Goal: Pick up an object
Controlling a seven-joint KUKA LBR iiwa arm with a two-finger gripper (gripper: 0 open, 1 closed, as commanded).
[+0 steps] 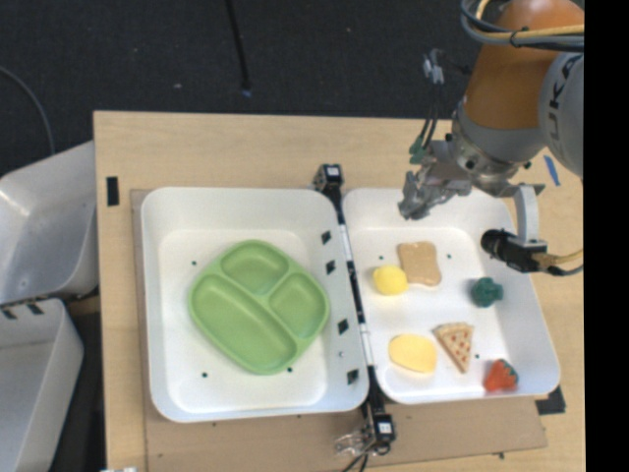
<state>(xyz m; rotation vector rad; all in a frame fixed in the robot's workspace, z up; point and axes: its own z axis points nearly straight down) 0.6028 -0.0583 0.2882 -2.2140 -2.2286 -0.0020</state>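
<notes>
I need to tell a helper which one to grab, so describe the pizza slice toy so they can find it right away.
Look in the right-hand shallow white bin, along its near side. The small tan triangular pizza slice toy lies between a pale yellow rounded lump and a red strawberry toy. It is the one triangle there.

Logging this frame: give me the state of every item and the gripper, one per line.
gripper: above the right bin's far edge, nothing seen between its fingers
green divided plate: flat in left bin
toast slice: flat in right bin
lemon: beside the toast
yellow piece: lying near front
pizza slice: flat
strawberry: front corner
dark green piece: resting alone
</notes>
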